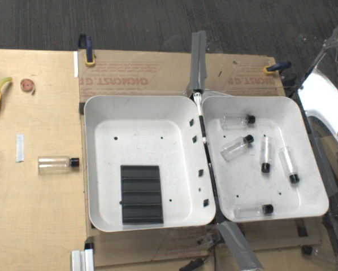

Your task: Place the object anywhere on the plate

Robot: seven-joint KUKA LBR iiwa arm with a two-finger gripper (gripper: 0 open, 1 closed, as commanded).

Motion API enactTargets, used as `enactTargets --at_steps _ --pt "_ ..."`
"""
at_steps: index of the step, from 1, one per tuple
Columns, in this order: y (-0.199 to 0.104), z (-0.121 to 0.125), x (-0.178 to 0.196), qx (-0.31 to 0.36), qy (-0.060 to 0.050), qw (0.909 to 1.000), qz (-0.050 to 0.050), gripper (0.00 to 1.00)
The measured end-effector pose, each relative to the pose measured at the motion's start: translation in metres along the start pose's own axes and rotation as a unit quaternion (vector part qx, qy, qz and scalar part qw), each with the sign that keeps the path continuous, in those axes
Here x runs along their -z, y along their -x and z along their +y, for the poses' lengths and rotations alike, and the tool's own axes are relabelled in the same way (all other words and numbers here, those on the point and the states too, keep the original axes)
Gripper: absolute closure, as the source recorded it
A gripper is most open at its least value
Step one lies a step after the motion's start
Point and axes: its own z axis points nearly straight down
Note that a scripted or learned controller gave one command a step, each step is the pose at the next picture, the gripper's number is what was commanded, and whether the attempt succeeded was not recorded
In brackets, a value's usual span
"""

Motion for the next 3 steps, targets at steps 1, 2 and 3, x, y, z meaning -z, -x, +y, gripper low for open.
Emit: enactTargets --at_steps 1,2,3 --pt "-0.068 -0.02 0.001 -0.062 0.0 0.9981 0.0 0.0" --pt "0.004 -0.003 0.0 -0.176 0.0 0.9844 0.0 0.0" --pt "-0.074 -0.036 -0.002 -0.266 -0.001 0.9638 0.0 0.0"
